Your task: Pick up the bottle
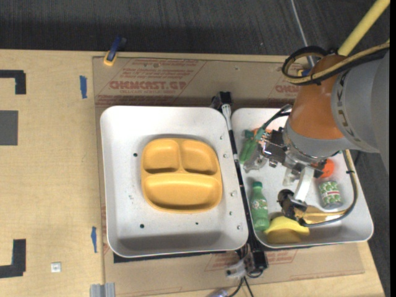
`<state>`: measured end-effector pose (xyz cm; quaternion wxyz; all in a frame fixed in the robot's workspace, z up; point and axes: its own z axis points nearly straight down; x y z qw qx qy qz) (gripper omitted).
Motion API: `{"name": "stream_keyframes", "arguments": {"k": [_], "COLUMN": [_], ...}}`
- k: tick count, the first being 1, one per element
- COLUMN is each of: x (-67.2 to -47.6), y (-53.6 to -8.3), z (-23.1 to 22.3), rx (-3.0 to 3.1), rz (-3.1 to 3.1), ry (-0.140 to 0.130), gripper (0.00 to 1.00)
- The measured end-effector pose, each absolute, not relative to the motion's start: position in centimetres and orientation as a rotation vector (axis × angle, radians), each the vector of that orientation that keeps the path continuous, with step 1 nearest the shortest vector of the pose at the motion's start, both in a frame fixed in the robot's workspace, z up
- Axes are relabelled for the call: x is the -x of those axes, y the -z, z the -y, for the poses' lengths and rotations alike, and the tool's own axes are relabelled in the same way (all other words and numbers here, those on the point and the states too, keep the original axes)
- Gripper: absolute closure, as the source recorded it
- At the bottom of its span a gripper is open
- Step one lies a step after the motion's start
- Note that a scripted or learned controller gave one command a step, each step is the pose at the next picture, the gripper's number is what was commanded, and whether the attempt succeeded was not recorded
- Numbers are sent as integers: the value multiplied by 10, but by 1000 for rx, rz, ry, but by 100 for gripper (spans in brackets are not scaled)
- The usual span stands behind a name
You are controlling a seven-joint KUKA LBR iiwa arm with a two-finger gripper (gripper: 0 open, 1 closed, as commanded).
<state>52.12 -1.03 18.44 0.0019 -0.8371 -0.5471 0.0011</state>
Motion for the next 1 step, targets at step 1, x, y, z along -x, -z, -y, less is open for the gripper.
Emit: {"name": "stream_keyframes", "arguments": {"k": [1], "x": [-527], "y": [-184], "z": [-21], "rx": [2624], "rz": [1725], "ry": [-1], "gripper": [0]}}
